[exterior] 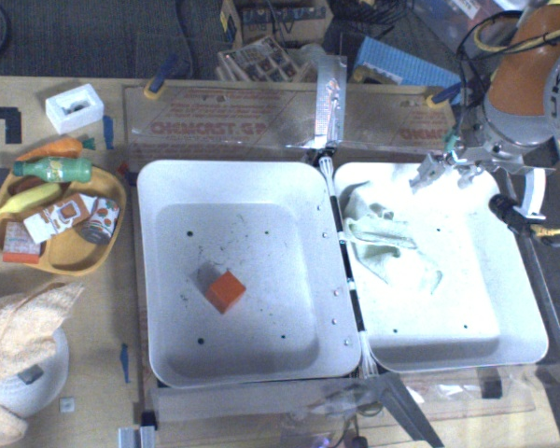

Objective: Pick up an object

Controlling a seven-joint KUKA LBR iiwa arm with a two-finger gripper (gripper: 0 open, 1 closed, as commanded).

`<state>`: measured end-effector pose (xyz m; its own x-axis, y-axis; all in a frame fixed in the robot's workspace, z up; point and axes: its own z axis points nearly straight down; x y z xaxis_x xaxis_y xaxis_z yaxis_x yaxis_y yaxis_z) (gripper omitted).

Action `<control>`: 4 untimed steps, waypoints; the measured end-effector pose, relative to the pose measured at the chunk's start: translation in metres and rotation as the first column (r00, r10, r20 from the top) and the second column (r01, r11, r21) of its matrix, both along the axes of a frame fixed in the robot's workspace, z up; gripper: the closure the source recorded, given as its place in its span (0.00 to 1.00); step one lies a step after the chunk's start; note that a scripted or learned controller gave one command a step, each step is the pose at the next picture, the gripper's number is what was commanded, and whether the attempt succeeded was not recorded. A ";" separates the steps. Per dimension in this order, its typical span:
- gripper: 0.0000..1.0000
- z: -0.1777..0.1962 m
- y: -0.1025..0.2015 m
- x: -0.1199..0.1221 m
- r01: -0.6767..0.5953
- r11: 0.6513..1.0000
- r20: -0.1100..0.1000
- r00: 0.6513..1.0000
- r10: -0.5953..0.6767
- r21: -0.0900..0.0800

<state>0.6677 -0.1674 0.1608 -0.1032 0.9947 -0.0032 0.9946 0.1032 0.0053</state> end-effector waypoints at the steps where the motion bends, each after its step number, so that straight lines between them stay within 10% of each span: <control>1: 0.00 -0.014 0.006 -0.075 -0.115 0.993 -0.005 0.993 0.115 0.002; 2: 0.00 -0.021 0.038 -0.029 0.010 1.000 -0.001 1.000 -0.010 0.001; 3: 0.00 -0.027 -0.058 -0.001 -0.112 0.994 -0.002 0.994 0.112 -0.001; 4: 0.00 0.017 -0.026 -0.069 0.038 0.999 -0.006 0.999 -0.038 0.003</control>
<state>0.5983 -0.1936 0.1781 -0.0656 0.9978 0.0006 0.9978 0.0656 -0.0005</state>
